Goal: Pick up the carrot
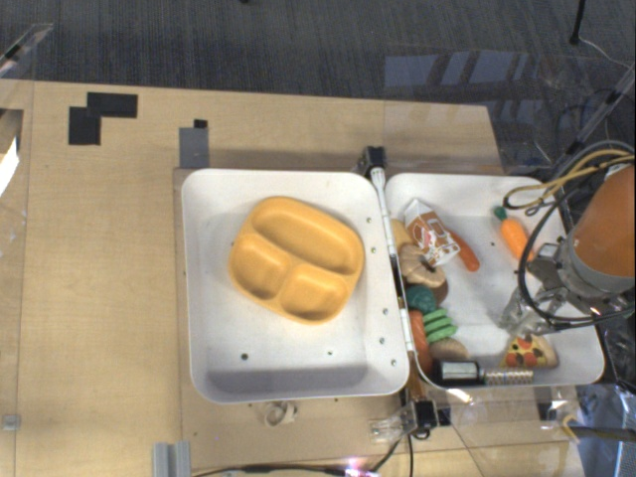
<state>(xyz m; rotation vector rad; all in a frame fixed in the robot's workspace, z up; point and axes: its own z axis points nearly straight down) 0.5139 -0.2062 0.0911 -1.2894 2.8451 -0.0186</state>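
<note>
My claw (pixel 519 311) hangs low over the right bin (pixel 487 192), near its right wall, with my orange-banded wrist (pixel 604 232) bulking above it and a tangle of dark and yellow cables (pixel 556 182) looping off toward the far edge; whether the claw is spread or pinched I cannot tell, since wrist and wiring cover most of it.

The carrot (pixel 513 237) lies in the far right part of this same bin, orange with a green top pointing toward the far wall; it sits just beyond my claw, close beside the cables, and nothing of it is between my tips (it rests on the bin floor).

Toward the bin's left side a small printed packet (pixel 432 235) lies tilted, with a reddish-orange piece (pixel 467 254) just to its right; below these a heap of toy food runs along the divider, among it a dark green lump (pixel 422 296) and a brighter green ridged piece (pixel 437 323); a pizza slice (pixel 527 351) lies in the near right corner, just below my claw, and a dark little block (pixel 459 371) sits by the near wall.

The left bin (pixel 214 366) holds a yellow divided tray (pixel 296 256), turned at a slant.
</note>
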